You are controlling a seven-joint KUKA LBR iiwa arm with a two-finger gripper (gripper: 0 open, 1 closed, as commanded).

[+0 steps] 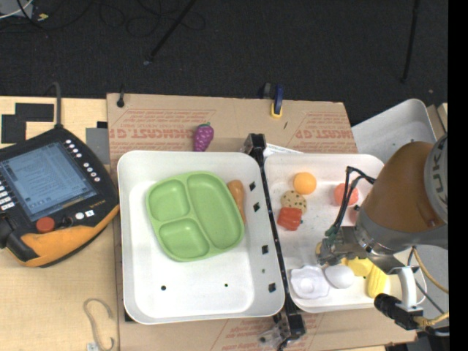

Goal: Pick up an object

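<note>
Brown cardboard covers the bench beneath two shallow bins. The left white bin [139, 284] holds a green three-compartment plastic plate [194, 214], with an orange carrot-shaped piece [237, 193] at the plate's 3 o'clock. The right white bin [316, 227] holds an orange ball [305, 183] at 12 o'clock, with a tan spotted piece [294, 200] and a red block [289, 219] just below it. The gripper [335, 253] sits low at the bin's 5 o'clock, just above a white rounded object [339, 276]. A yellow piece [363, 269] lies beside that object. Whether the gripper is spread or closed cannot be told. It holds nothing visible.
</note>
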